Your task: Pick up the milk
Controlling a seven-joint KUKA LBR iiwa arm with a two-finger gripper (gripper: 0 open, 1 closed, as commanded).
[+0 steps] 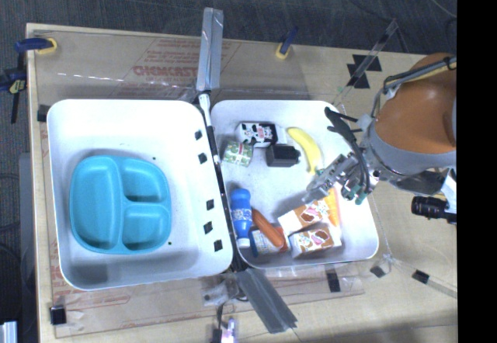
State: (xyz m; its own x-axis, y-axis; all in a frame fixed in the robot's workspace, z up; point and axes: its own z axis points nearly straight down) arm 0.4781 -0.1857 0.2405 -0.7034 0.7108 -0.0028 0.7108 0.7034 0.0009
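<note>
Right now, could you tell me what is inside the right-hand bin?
The right bin holds a cow-patterned milk carton, a banana, a black block, a blue bottle, a hot dog and two printed cartons. The gripper covers whatever lies beneath it.

Grey arm with orange band reaching in from the right, hand (335, 178) angled down-left

Two bins sit side by side on the bench (93, 46) — the left bin (62, 120) holds a divided tray (120, 203). In the right bin (233, 112), a milk carton (257, 133) lies at the back, a banana (305, 147) to its right. Toward the front, a bottle (241, 213) lies along the left wall, a hot dog (268, 229) beside it, two cartons (311, 229) to the right — the gripper (330, 178) just above them.
</note>
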